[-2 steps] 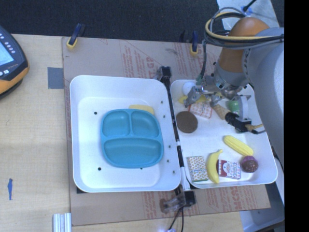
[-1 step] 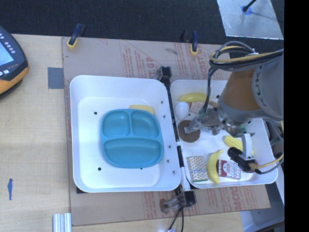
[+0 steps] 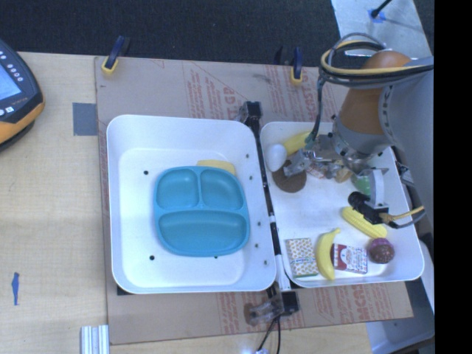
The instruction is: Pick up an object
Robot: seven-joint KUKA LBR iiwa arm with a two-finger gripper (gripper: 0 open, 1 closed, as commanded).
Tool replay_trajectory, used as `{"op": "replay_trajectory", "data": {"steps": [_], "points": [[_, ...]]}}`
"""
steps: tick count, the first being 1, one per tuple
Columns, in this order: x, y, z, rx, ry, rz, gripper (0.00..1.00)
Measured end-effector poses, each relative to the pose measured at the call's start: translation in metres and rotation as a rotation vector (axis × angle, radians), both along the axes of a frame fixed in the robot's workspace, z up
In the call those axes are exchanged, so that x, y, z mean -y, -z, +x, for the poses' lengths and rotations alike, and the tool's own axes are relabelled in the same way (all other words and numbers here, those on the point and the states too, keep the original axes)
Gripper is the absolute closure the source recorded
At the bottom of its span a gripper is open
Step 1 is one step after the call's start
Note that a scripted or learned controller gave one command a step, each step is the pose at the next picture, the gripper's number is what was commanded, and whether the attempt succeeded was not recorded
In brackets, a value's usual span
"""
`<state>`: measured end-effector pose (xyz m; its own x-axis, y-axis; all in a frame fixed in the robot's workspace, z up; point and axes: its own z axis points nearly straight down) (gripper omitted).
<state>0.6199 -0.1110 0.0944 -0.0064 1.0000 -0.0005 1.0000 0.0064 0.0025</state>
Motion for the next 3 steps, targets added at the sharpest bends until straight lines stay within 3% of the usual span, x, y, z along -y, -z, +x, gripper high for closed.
{"op": "replay_trajectory", "data": {"steps": [1, 2, 3], "points": [[-0.007, -0.001, 0.038, -0.001, 0.003, -0.008, 0.00], [0.038, -0.054, -0.060, -0.009, 0.011, 0.000, 0.00], [0.094, -0.044, -0.095, -0.008, 0.009, 0.001, 0.00]]}}
